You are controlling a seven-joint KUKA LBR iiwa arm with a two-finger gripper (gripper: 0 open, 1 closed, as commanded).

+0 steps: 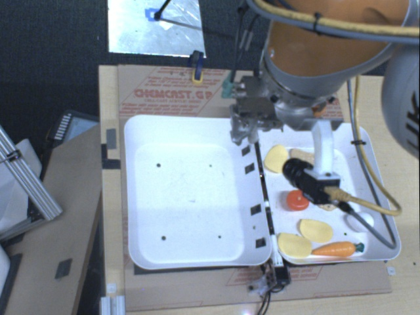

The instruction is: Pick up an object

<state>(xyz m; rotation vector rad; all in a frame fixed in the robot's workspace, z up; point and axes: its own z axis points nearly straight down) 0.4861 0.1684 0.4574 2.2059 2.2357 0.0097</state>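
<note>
Fig. Overhead slant view of bench w/ two shallow white plastic bins side by side; items listed near to far

Nearest, in the right white bin [375, 176]: small orange plastic carrot w/ green top [336, 248] lying flat along the near wall; just left of it a pale yellow oval chip-like piece [294, 244] by the near-left corner; slightly farther, a second pale yellow oval piece [315, 228]. Mid-bin: round red-orange disc-shaped toy [296, 200], partly under black hardware of the arm. Farther: third pale yellow rounded piece [276, 157] next to the divider, w/ a tan flat piece [302, 155] just beside it. The left white bin [184, 189] shows bare floor w/ small dark dots.

Task status (judged): no object is lifted; all candidates lie on the bin floor, so approach, grasp & lift are all left to do. Nearest likely targets are the yellow piece by the divider and the red-orange disc.

Two-finger gripper [244, 135] on the grey arm hangs over the far end of the divider between bins, above and just beside the far yellow piece. Finger spacing is too dark & small to resolve: cannot tell whether open or closed. Nothing is seen between the fingers, and contact w/ any item is not evident
</note>
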